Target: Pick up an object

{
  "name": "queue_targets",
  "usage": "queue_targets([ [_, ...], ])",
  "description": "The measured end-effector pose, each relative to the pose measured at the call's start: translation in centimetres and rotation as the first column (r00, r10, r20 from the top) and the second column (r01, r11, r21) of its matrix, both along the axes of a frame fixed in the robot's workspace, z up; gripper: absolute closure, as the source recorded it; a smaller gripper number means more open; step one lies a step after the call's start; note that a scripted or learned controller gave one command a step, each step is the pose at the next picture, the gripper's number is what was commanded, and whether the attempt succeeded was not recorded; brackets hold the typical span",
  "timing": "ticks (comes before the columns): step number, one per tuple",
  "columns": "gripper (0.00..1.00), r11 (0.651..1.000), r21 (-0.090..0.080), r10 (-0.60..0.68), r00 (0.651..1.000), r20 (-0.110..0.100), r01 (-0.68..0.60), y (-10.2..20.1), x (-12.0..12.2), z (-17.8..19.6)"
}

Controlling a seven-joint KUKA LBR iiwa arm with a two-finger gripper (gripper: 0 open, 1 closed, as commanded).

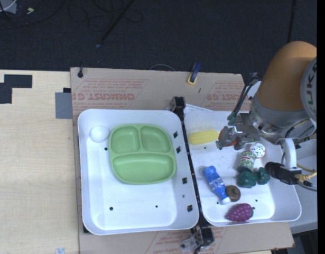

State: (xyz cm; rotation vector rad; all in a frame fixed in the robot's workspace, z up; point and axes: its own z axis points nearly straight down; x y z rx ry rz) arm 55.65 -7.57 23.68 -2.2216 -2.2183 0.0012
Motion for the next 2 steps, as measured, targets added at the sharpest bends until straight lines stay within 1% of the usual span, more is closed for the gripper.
queue_targets([
  [1,1.00,1.000,0.000,0.000,1.000,-0.003,0.000,0.63,-0.19,-1.60],
  [2,1.00,1.000,0.000,0.001,1.000,-0.003,-0.001,0.08,-0.14,-1.95],
])
